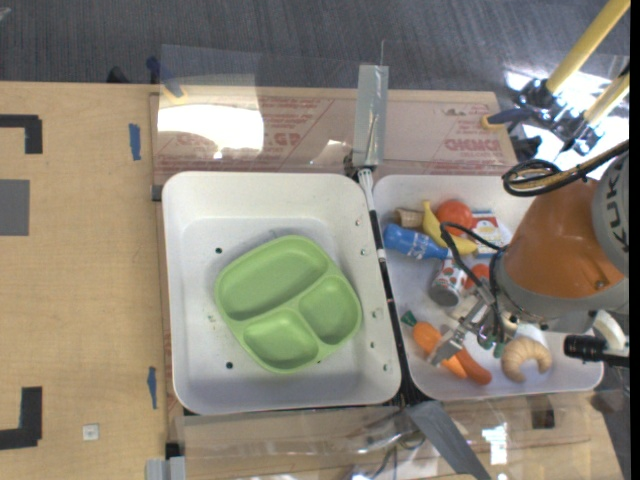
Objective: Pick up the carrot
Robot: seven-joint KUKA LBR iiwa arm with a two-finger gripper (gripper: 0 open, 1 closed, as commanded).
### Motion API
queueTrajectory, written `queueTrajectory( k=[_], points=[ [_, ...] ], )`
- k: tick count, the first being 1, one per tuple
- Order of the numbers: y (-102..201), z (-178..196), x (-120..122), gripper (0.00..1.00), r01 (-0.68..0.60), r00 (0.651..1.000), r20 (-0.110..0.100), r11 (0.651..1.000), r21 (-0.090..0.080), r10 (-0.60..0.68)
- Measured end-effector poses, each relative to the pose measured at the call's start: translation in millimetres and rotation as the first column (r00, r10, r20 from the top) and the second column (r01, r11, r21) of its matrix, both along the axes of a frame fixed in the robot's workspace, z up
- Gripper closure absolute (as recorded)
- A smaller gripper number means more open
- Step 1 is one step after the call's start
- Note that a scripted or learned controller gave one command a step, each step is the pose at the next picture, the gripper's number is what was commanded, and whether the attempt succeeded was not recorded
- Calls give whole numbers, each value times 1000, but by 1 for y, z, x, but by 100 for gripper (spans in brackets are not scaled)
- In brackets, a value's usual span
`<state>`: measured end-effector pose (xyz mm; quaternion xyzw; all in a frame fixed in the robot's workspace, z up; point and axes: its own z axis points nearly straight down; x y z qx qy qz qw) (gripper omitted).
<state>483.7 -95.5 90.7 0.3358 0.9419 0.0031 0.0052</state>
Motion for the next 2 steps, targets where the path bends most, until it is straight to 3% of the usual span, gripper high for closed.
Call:
queueTrajectory(
  k=[1, 2],
  points=[
    [-1, 13, 4, 100, 0, 1000, 15, 1000, -6, 0],
    [74, 95, 27, 100, 317, 948, -6, 948, 0, -317]
  ],
)
